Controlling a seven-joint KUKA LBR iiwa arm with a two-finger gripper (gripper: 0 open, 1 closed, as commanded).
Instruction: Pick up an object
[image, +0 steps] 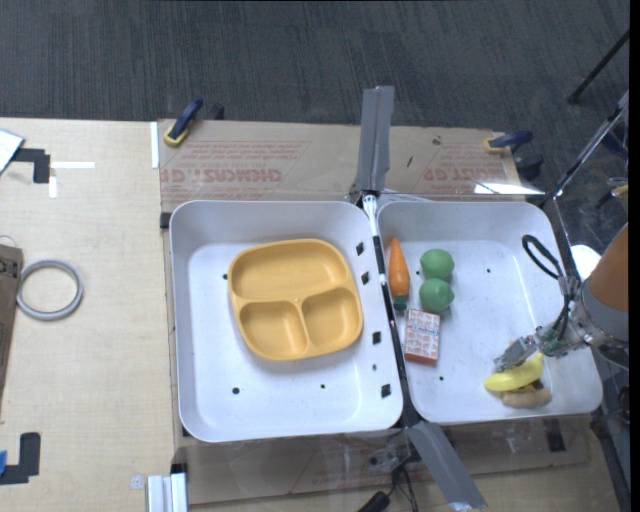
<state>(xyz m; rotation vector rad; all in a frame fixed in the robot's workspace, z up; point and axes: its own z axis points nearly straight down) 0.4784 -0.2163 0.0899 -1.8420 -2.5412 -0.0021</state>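
The right bin (470, 225) holds an orange carrot (398, 268) against its left wall. Beside the carrot lie two green round fruits (436, 263) (435, 294), and below them a small red and white box (421, 336). A yellow banana (513, 377) lies near the bin's front right corner with a tan piece (527, 398) just under it. My gripper (533, 347) reaches in from the right and hangs low right above the banana's upper end, close to or touching it. The arm's wrist (605, 300) stands over the bin's right rim.
The left bin (200, 400) holds a yellow divided plate (295, 298). A black loop of cable (542, 256) lies in the right bin near its right wall. On the bench to the left sits a roll of tape (45, 289). Cardboard (300, 165) lies behind the bins.
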